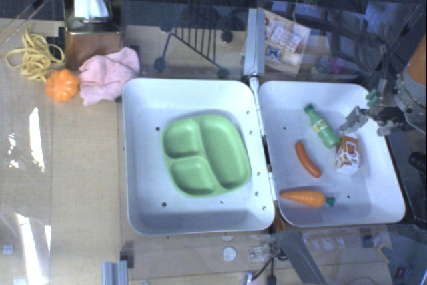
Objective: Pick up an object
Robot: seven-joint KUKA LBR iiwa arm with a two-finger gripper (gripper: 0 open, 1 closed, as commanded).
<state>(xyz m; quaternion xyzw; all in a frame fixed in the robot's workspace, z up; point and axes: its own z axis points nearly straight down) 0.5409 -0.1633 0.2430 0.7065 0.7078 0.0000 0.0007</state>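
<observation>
The right bin holds a green bottle, an orange-red sausage, a carrot with a green end, and a small white and orange carton. My gripper hangs over the bin's right side, just above and to the right of the carton and to the right of the bottle. It is open, with nothing between its fingers. A green divided plate lies in the left bin.
Left of the bins, on the wooden bench, lie a pink cloth, a small orange pumpkin, yellow cord and a brown tissue box. A packet lies behind the right bin.
</observation>
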